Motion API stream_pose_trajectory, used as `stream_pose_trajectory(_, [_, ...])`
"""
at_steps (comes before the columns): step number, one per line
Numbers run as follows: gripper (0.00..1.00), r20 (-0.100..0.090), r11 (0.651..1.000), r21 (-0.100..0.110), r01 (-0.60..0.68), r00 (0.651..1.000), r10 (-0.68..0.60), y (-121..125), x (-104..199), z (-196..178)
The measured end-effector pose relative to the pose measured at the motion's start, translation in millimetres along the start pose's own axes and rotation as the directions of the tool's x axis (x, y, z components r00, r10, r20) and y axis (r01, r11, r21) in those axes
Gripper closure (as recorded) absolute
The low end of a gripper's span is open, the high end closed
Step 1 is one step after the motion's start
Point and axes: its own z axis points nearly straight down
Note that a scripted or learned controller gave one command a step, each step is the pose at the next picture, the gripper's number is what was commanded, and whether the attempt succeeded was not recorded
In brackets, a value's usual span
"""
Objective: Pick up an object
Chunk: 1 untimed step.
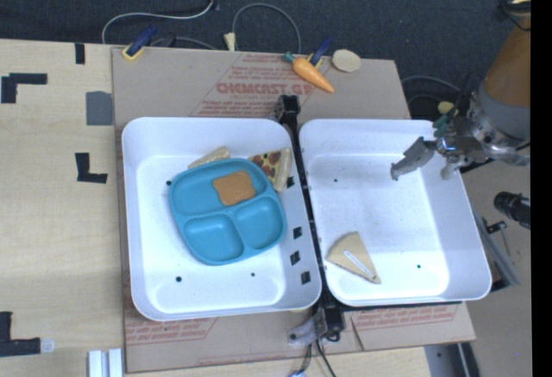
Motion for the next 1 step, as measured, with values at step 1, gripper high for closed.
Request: stream_pose_trajectory(1, [0.00, -0.008, 1.000, 0.018, 0.001, 1.000, 0.000, -64.0, 50.5, 172.1])
